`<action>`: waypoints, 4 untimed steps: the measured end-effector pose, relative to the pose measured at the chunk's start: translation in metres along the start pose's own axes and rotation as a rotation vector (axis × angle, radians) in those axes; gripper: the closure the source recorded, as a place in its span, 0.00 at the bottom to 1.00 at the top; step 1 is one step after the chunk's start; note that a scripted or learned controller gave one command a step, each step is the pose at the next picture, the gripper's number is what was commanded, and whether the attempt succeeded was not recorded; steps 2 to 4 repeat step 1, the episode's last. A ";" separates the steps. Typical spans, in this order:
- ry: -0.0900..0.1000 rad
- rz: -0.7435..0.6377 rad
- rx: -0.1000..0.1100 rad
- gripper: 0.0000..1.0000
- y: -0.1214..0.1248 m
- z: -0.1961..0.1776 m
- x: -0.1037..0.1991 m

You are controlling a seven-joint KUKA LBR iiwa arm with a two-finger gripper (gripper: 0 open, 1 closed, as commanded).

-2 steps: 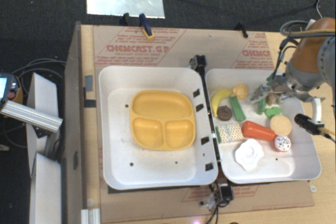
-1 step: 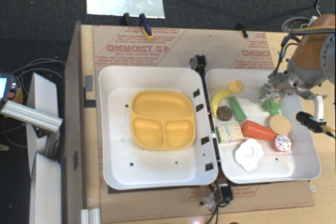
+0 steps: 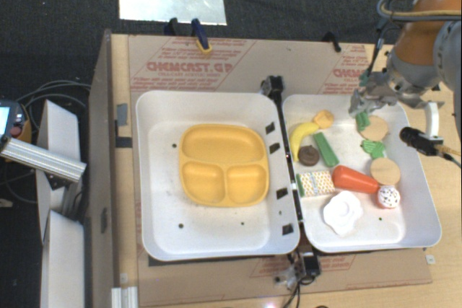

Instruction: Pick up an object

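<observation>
The right-hand white bin holds a scatter of toy food. Near its upper left lies a yellow banana, curving down toward a small brown round piece that touches its lower end. A small yellow chunk sits just above and right of the banana. A green stick-shaped piece lies at a slant beside the brown piece. Below these is a pale speckled wafer-like block, and touching its right side an orange carrot pointing right. Under the carrot lies a white fried-egg shape. To the right are a tan round disc, a white ball with red dots just below it, a small green leafy piece, and another tan disc near the bin's upper right with a green piece against its upper left edge.

The gripper hangs over the bin's upper right corner, just above that green piece and tan disc. Whether its fingers are spread or closed cannot be made out, and nothing is plainly seen between them.

The grey arm with its orange band enters from the right.

The left white bin holds a yellow divided plate with three compartments. Both bins sit on a cardboard-covered bench.
</observation>
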State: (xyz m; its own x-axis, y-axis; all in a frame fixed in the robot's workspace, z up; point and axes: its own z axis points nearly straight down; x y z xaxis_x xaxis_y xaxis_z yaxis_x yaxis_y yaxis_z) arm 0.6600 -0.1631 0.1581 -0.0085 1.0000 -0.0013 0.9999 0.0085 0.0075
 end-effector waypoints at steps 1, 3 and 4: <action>0.003 -0.003 0.004 1.00 -0.009 -0.029 0.087; 0.003 -0.003 0.004 1.00 -0.009 -0.029 0.087; 0.003 -0.003 0.004 1.00 -0.009 -0.029 0.087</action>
